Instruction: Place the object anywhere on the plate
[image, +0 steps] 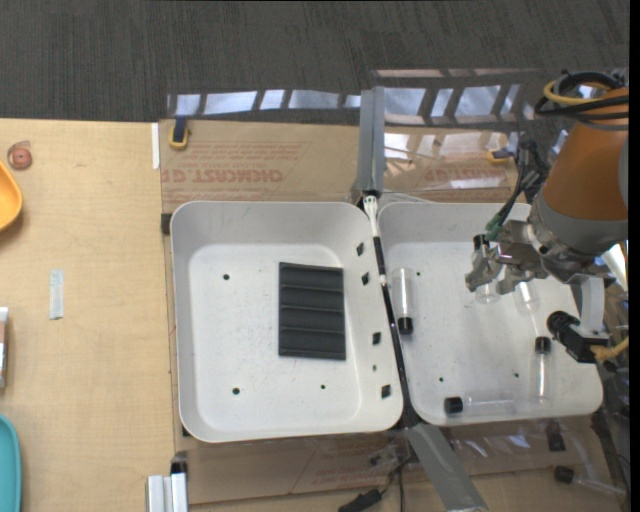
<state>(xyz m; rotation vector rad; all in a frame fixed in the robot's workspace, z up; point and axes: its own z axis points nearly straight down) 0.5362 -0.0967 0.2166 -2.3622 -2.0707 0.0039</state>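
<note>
One ribbed black plate (312, 311) lies flat in the left bin (200, 330).

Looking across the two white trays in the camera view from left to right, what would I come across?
Left bin → black ribbed plate → clear tube with a black cap by the divider → gripper; its orange-banded arm is further right.
</note>
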